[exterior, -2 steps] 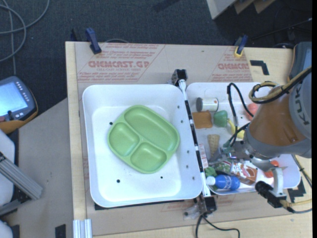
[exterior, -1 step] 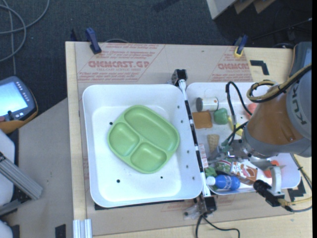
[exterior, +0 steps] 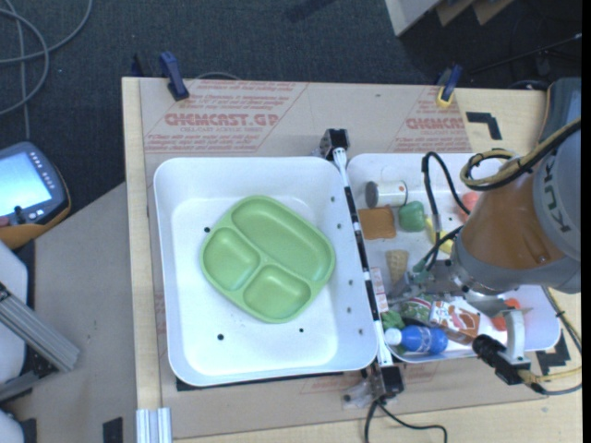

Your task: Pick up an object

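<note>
A green divided plate (exterior: 269,258) is being kept in the left bin (exterior: 185,340), lying flat near its middle. Between the two bins a black rail (exterior: 362,261) is being seen. In the right bin (exterior: 406,166) several small things are being crowded together: a small can (exterior: 387,194) lying on its side, a brown block (exterior: 377,223) just below it, a green toy (exterior: 411,215) beside that block, and a tan piece (exterior: 397,264) lower down. At the near edge a blue bottle (exterior: 424,341) is lying, with a printed packet (exterior: 452,317) touching it. The arm (exterior: 512,233) is being held over the right part of this bin, and much of the bin is being hidden by it. The gripper (exterior: 434,266) is being covered by the wrist, so it cannot be told how wide it is or whether anything is held. The bins are being carried by a wooden bench (exterior: 231,118) with red printed letters, and two blue clamps (exterior: 172,74) are being seen at its far edge. Dark carpet (exterior: 231,17) is lying behind.
</note>
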`<state>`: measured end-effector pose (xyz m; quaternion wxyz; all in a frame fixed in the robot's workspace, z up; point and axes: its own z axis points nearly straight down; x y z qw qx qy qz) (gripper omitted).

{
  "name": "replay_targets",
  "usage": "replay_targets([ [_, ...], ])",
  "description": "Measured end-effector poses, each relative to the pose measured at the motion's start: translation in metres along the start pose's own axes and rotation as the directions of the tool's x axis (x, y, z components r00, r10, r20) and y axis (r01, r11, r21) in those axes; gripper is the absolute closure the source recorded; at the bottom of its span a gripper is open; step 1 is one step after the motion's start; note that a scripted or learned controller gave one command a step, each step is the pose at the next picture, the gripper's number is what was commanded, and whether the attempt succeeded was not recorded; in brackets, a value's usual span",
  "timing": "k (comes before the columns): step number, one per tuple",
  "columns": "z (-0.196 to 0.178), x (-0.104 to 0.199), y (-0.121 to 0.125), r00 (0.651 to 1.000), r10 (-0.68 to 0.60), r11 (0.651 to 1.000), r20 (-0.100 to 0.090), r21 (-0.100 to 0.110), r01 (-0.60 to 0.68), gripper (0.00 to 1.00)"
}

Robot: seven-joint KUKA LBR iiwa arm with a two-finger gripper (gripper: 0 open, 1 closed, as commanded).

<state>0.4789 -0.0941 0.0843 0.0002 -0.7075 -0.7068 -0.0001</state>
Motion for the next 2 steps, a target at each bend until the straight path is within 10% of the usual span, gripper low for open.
replay_targets([
  [1,-0.011,0.0,0.002,1.0,0.0,1.0,0.001,-0.005,0.0,1.0],
  [2,-0.107,0.095,0.094,1.0,-0.014,1.0,-0.001,-0.017,0.014,1.0],
])
